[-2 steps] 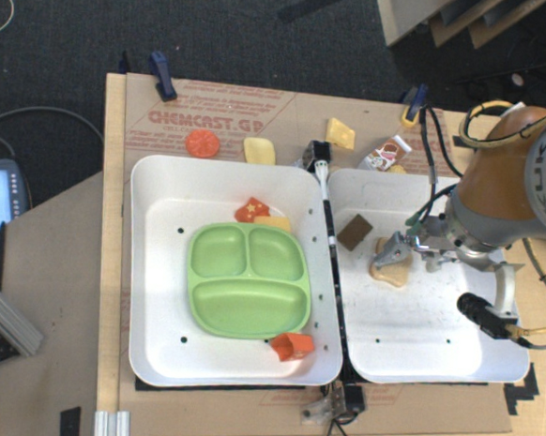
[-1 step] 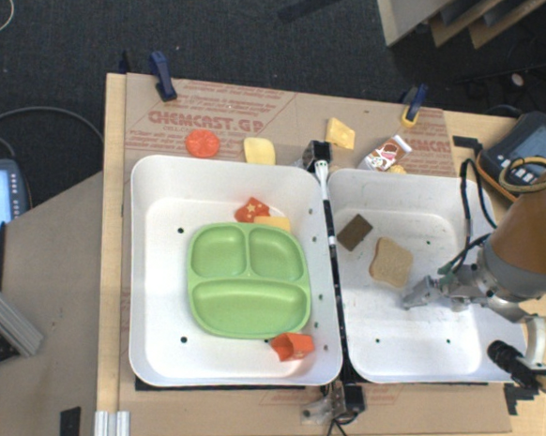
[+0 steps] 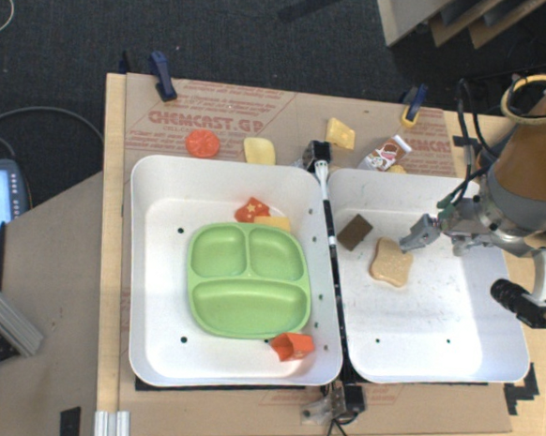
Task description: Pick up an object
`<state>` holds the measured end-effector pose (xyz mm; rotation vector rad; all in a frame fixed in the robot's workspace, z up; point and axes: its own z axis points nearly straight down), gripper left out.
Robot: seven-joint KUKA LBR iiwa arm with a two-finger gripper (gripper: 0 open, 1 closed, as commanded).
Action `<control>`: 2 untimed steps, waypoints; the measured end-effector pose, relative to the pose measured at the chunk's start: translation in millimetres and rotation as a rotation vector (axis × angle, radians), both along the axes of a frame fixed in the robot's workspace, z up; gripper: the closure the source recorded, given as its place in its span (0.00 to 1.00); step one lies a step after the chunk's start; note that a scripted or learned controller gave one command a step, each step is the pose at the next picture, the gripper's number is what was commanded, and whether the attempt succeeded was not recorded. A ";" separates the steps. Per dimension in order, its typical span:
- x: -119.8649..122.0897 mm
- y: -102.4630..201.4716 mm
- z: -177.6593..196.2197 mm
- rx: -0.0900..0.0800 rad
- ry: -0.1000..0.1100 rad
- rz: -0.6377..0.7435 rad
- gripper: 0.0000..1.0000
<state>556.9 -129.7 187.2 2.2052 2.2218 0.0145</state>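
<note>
Two white bins side by side on the bench. In the right bin (image 3: 450, 353): bread (image 3: 391, 264) near centre-left, brown block (image 3: 354, 232) just at its 10 o'clock, apart from it. Gripper (image 3: 420, 235) low over the right bin, at 2 o'clock of the bread, tip pointing toward 9 o'clock, nothing seen between its tips; open or closed, cannot tell. Left bin (image 3: 151, 278): green tray (image 3: 247, 281) in the middle, red piece (image 3: 252, 211) and yellow piece (image 3: 272, 224) touching at its 12 o'clock, orange block (image 3: 292, 346) at its 5 o'clock.
</note>
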 end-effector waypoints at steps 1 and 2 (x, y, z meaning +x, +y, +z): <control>9.2 13.2 -106.2 0.004 0.020 -0.006 0.00; 11.1 11.3 -90.5 0.000 0.011 -0.008 1.00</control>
